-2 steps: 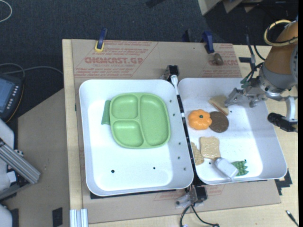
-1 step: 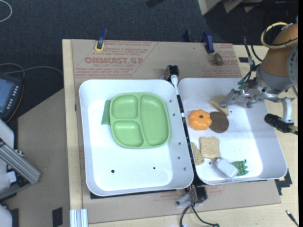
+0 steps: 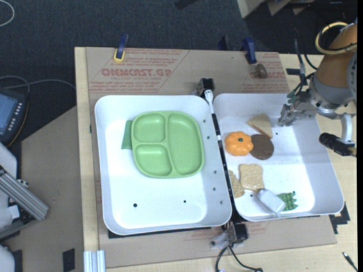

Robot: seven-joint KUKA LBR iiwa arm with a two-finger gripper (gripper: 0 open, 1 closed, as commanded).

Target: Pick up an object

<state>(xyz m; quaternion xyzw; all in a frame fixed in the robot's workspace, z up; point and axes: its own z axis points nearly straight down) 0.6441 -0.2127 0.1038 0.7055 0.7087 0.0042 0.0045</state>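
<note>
hovering gripper (image 3: 287,115) near right bin's (image 3: 323,169) far edge

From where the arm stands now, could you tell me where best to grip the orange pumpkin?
Probably straight from above, jaws across the pumpkin from near to far side: the brown disc touches its right, and the bin wall crowds its left.

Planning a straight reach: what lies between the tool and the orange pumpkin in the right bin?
In the camera view, a tan wedge-shaped piece lies between the tool and the orange pumpkin; otherwise the stretch is bare white bin floor.
</note>
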